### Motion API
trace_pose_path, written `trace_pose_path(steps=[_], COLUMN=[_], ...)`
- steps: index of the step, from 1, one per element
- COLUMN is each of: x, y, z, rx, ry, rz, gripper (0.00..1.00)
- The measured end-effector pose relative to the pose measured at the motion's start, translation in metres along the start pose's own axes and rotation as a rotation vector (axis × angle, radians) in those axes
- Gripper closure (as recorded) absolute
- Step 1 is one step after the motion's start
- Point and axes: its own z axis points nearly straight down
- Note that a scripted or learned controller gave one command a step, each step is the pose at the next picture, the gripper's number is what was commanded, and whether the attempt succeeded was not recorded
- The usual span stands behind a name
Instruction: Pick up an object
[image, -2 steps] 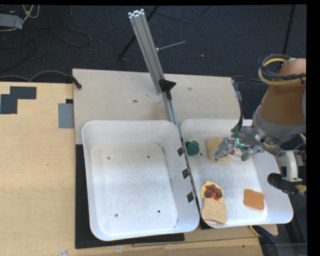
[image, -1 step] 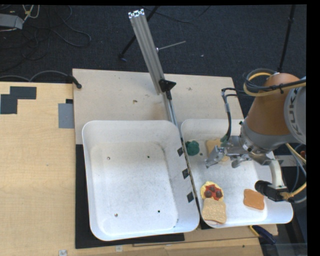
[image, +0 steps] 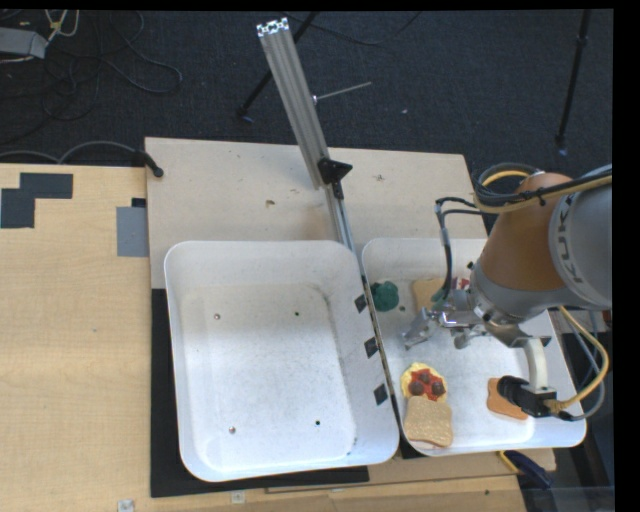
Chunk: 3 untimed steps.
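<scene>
Leftmost, the left bin (image: 260, 360) lies beside the right bin (image: 560, 430), whose far-left part holds a green object (image: 385, 294). Near of it, a yellow-and-red object (image: 424, 381) touches a tan slice (image: 429, 425). Rightward, the gripper (image: 420, 332) hangs over the floor, fingers spread, gripping nothing; an orange piece (image: 503, 398) lies near-right.

no readable text, labels or numbers

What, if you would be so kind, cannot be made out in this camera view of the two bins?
- End effector: too small and blurred to judge its opening.
- Tan object behind it: partly covered by the arm.
- Orange object: partly hidden by a black part and cable.
</scene>
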Motion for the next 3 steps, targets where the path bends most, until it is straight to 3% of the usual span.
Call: trace_pose_path(steps=[1,2,3], x=[0.0,-0.001,-0.004], y=[0.001,0.001,0.007], z=[0.041,0.03,-0.031], rx=[-0.008,-0.008,-0.012], ry=[-0.001,0.0,-0.002], rz=[0.0,0.007,0.0], gripper=[0.0,1.0,1.0])
